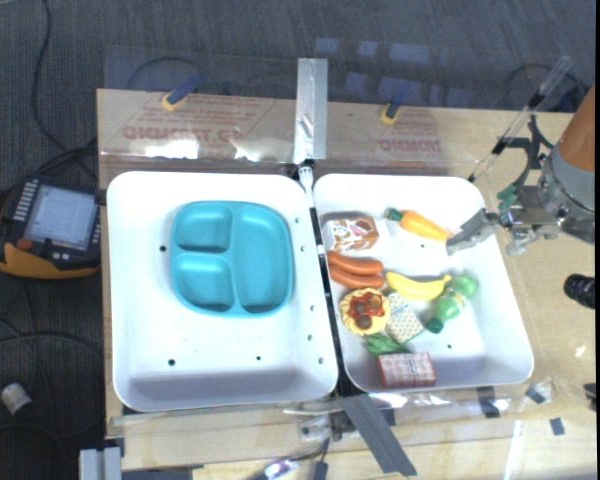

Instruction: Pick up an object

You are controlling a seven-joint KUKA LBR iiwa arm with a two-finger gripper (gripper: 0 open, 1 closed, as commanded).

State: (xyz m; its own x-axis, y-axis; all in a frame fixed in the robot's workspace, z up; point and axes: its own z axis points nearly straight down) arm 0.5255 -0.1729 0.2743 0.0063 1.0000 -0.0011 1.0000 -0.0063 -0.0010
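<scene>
The right bin [500, 353] holds several toy foods. There is an orange carrot [417, 224], a brown pastry packet [352, 234], red sausages [355, 266], a yellow banana [417, 286], a green vegetable [450, 303], a small pizza [364, 310], a pale patterned wedge [404, 320] and a red-brown block [407, 369]. My gripper [467, 236] hangs over the bin's upper right part, just right of the carrot and above the banana's tip. Nothing is seen in its grasp.
In the left bin [140, 368] lies a blue divided plate [230, 256]. A metal divider bar [311, 118] rises behind the seam between the bins. The arm's wrist [565, 193] crosses the right bin's far right rim.
</scene>
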